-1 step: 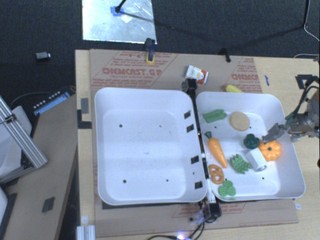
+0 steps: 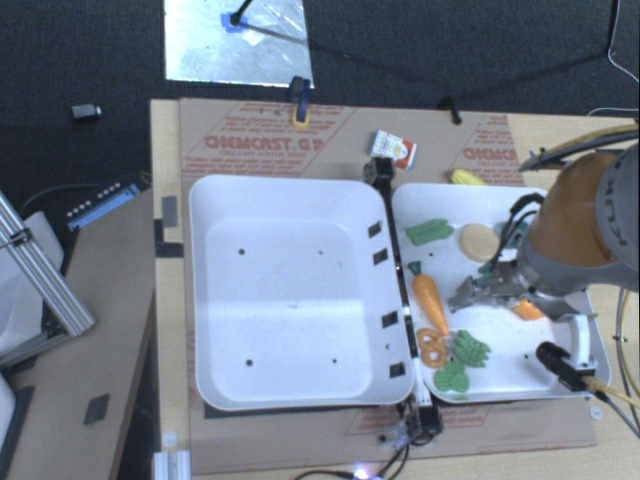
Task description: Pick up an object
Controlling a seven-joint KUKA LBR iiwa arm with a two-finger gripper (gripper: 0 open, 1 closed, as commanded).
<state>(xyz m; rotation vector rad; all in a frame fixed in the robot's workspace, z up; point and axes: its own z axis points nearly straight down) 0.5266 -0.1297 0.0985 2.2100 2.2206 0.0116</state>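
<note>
Pincer [image 2: 470, 294] low over the right bin [image 2: 560, 383], just right of the carrot [image 2: 432, 305]; can't tell if it's wide, narrow or holding anything. Nearby: tan disc [image 2: 478, 240], green block [image 2: 430, 232], green leafy pieces [image 2: 462, 361]. Left bin [image 2: 290, 293] alongside.

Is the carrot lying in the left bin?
No. The carrot lies in the right bin, near its left wall.

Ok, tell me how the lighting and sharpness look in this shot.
Camera view: even overhead light, soft shadows inside the left bin; glare washes out the shiny sheet at top; slightly soft focus overall, so the gripper over the right bin lacks fine detail.
</note>
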